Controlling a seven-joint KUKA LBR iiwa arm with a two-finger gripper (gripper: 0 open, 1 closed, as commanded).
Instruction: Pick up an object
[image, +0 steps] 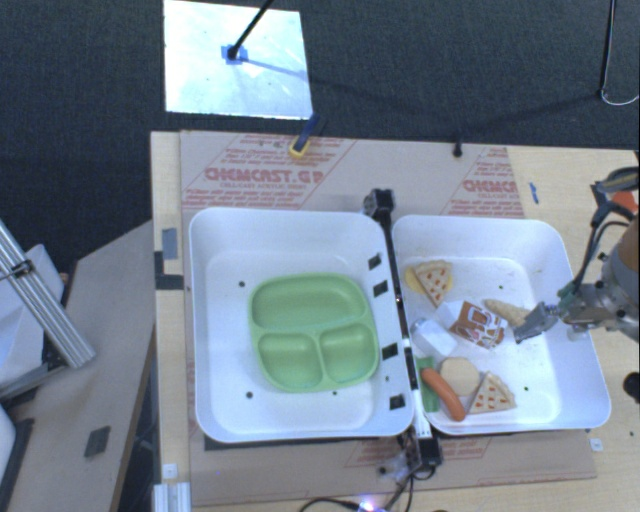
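The right white bin (575, 400) holds several toy foods. A pizza slice (432, 281) lies at its back left and a brown-and-white packet (477, 325) sits in the middle. A yellowish piece (505, 311) lies just right of the packet. Near the front are a round biscuit (460, 374), an orange sausage (443, 393) and a second pizza slice (491, 396). A small white piece (428, 335) rests by the left wall. My gripper (552, 322) hangs low over the bin's right half, just right of the yellowish piece and the packet, with nothing seen held in it.
The left white bin (215, 400) carries a green three-compartment tray (310, 332). A black-clipped divider (395, 320) joins the two bins. The bench's right edge runs close behind the arm (610, 300). A metal frame (40, 310) stands at the far left.
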